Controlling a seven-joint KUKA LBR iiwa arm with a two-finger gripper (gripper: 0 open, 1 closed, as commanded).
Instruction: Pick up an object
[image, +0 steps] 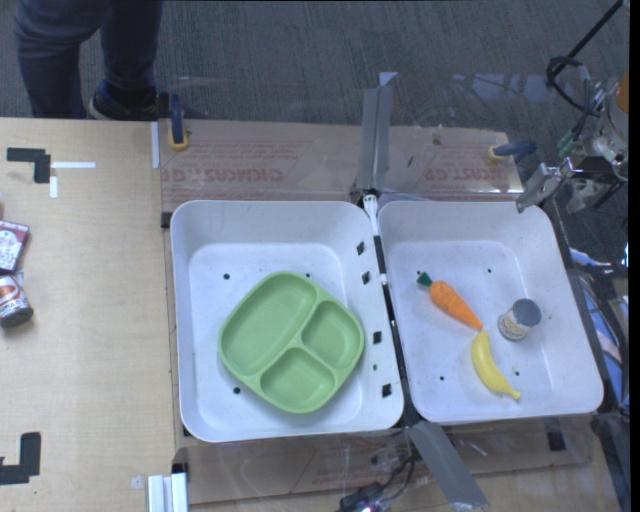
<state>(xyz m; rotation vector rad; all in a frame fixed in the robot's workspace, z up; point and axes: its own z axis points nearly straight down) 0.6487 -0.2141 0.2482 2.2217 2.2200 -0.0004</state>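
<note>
My gripper (583, 165) sits at the far right edge of the bench, just beyond the back corner of the right bin (560, 250), well apart from anything I could lift; the tangle of cables and brackets there is too small and cluttered for me to tell whether it stands wide or narrow, and I see nothing held in it. The candidates all lie in the right bin: a toy carrot (452, 301) lying slantwise near the middle, a small can (518, 319) just to its right lying on its side or tilted with a pale end facing up, and a toy banana (493, 366) just below both, curved toward the front wall. The left bin (190, 300) holds a green divided plate (291, 342), broad and shallow, which I judge a poor pick for two fingers since only its thin rim offers purchase. The carrot looks like light moulded plastic, probably stiff and a little slick; I would close across its thick upper body, not the tapered tip, where it would squirt out. The banana likely handles the same way, and I would take it across the middle of the curve. The can seems the heaviest and hardest, and being round it may roll, so I would pinch across its curved sides. None seems fragile.
</note>
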